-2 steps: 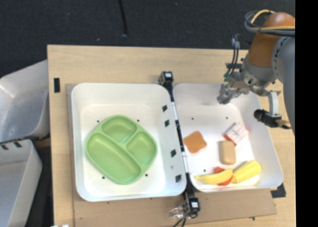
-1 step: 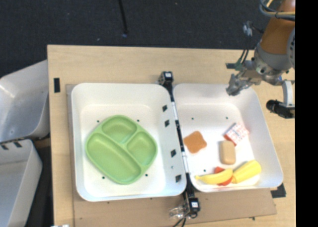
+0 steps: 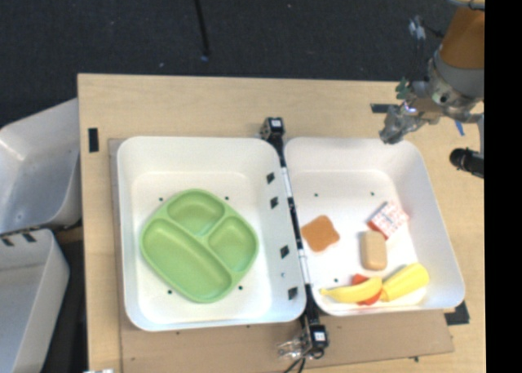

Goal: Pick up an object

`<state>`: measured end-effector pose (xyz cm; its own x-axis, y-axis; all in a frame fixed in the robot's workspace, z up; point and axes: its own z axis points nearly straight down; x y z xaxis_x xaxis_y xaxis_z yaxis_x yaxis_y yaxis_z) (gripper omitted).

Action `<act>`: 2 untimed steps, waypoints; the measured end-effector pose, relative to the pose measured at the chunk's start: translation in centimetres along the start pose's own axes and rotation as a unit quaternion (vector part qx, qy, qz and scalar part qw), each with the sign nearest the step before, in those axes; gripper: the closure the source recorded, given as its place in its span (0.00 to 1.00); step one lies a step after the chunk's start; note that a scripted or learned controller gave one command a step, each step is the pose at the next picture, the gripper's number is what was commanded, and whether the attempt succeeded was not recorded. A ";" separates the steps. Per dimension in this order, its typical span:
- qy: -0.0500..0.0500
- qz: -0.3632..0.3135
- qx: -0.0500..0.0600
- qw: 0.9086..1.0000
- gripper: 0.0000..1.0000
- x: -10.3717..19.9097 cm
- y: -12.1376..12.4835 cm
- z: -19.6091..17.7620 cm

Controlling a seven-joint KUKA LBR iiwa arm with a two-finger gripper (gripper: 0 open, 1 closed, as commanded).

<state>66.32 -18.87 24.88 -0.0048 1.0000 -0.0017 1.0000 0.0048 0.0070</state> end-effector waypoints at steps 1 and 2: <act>0.000 0.001 0.000 1.000 1.00 -0.2 0.1 -5.5; 0.001 0.000 0.003 1.000 1.00 4.5 -0.5 -5.3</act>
<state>65.79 -14.39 30.17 -0.0047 1.0000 -0.0006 1.0000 0.0047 0.0012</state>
